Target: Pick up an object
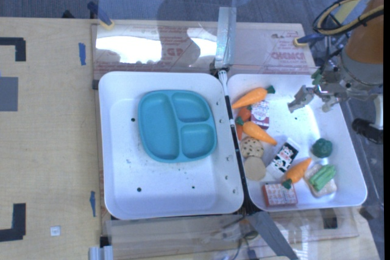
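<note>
On the left of the table [42, 131], the left bin [116, 149] held a blue divided plate [177, 125], lying flat near the bin's middle. The right bin [347, 149] carried all the small things, most of them crowded along its left wall.

Nearest the divider lay two carrots: an upper carrot [250, 97] with its long axis running from lower left up to its green top at upper right, and a lower carrot [256, 132] slanting the other way, down toward the right. Between them sat a small red-and-white packet [261, 112]. Below these were two round cookies [251, 155], one just beneath the other, and a red box [280, 193] against the front wall. A black-and-white carton [284, 157] lay tilted near the bin's middle, and beside it a third carrot [297, 170] pointed up and to the right. Further right sat a dark green round piece [322, 147] and a green and white piece [322, 178], whose exact kind was hard to make out.

The tool [314, 100] hovered over the upper right part of the right bin, well apart from every object, its two fingers spread open with nothing between them. The nearest thing was the upper carrot, to its left. The arm [365, 45] was cut off by the right edge.
</note>
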Tool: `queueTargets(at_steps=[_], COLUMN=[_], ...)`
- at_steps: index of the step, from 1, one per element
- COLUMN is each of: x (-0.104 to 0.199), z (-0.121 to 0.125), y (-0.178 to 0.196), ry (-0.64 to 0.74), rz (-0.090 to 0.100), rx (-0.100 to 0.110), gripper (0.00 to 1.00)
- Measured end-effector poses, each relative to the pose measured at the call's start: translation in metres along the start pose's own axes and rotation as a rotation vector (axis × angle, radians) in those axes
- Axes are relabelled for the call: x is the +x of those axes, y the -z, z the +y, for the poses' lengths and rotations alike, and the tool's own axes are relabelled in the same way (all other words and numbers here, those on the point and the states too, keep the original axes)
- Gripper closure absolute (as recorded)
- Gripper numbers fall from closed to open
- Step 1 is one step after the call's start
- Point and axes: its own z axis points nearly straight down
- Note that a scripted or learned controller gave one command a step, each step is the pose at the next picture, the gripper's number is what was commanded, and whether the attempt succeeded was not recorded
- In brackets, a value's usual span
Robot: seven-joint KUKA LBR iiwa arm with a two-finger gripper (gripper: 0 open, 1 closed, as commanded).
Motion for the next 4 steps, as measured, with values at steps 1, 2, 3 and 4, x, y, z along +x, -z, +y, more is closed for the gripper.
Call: queueTargets(at_steps=[1, 2, 3, 4], x=[0.061, 0.039, 0.039, 0.097], z=[-0.053, -0.118, -0.116, -0.084], y=[-0.098, -0.102, -0.091, -0.001], ry=[0.041, 0.005, 0.004, 0.025], rz=[-0.004, -0.003, -0.004, 0.001], rx=[-0.012, -0.006, -0.012, -0.010], gripper=[0.00, 0.00, 1.00, 1.00])
